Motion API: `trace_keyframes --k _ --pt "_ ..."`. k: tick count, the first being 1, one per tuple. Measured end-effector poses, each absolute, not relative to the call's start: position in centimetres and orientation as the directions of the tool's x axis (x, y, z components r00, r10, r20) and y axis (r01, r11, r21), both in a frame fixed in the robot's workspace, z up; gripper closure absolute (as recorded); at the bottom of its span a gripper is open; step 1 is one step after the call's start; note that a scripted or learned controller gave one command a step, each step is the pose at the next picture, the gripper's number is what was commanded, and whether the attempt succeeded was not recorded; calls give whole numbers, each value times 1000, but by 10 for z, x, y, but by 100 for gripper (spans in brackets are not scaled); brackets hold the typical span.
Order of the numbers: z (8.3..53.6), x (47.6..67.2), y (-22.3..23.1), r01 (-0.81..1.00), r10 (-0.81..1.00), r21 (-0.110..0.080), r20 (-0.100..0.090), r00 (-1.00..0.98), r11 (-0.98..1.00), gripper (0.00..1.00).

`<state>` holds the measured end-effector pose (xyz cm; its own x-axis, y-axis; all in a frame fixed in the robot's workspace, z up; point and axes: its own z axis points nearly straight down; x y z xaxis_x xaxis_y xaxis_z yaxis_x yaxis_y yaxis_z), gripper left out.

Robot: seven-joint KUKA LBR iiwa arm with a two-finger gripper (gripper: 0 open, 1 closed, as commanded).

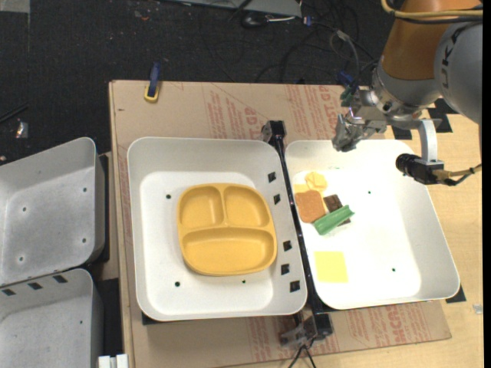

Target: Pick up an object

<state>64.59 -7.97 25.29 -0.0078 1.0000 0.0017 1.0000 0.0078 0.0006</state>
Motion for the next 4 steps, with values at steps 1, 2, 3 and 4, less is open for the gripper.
trace_keyframes --k 1,2,3,4 --pt "238 638 -32 1000 1000 -1 1 -7 7 100" --pt "243 617 22 1000 1000 -2 2 -8 8 100" --pt "238 598 80 1000 1000 -3 1 -8 8 100" --pt "226 599 99 1000 1000 -2 0 -5 5 100"
